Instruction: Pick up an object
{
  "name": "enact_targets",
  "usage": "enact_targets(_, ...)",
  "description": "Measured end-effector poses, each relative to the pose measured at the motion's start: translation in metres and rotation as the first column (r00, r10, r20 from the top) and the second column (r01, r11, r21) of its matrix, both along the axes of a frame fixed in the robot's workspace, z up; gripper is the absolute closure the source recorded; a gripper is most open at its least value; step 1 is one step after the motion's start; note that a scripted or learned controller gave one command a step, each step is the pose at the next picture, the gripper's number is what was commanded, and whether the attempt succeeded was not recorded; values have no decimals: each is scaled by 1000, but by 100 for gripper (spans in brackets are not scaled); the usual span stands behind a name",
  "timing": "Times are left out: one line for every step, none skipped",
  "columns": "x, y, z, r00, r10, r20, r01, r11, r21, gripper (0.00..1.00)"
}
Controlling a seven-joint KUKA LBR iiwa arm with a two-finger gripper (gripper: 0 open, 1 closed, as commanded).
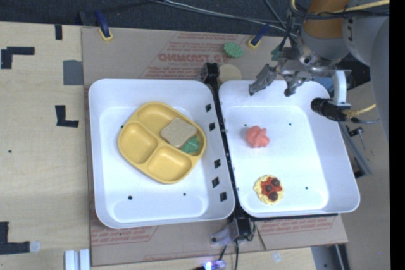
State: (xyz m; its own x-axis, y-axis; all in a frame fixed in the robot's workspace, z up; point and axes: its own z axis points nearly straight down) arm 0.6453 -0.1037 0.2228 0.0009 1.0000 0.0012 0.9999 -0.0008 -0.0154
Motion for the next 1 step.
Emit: enact_targets(3,0,9,1000,3,14,-3,1000,-1,0)
